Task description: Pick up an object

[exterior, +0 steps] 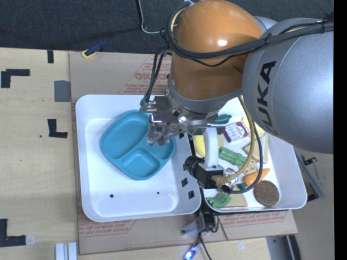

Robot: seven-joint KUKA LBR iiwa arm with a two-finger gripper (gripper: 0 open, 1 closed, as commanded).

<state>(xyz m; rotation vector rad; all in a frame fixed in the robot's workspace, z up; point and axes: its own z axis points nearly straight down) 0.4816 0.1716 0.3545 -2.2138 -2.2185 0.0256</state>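
Since the shallow blue plastic divided tray looks light, stiff and slick, its raised rim suits pinching; the gripper hangs at its right edge, finger state unclear.

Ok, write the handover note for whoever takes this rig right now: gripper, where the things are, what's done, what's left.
Gripper: low over the right edge of the blue divided tray in the left bin; whether it grips anything cannot be made out.
Right bin: a brown round disc, a green piece, a yellow item, a small printed packet, partly hidden by the arm.
Done: no pick confirmed.
Left: grasp an object and lift it clear.
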